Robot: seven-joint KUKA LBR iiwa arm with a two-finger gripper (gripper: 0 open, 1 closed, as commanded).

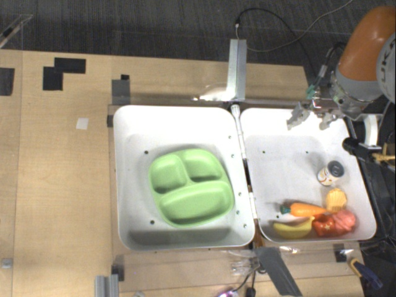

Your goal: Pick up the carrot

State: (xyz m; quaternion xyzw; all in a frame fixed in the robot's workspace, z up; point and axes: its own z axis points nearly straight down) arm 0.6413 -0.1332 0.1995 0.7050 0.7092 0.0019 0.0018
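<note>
In the camera view, the gripper is hovering with its fingers apart over the right bin's far edge, gripping nothing. The carrot is lying well apart at the near wall, touching the banana and red pepper; a descending finger risks snagging those neighbours instead.

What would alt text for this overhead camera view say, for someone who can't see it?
A carrot lies with a banana and other toy food at the near edge of the right bin, while the robot's end effector hovers open over the bin's far edge. The left bin holds a green divided plate.
</note>
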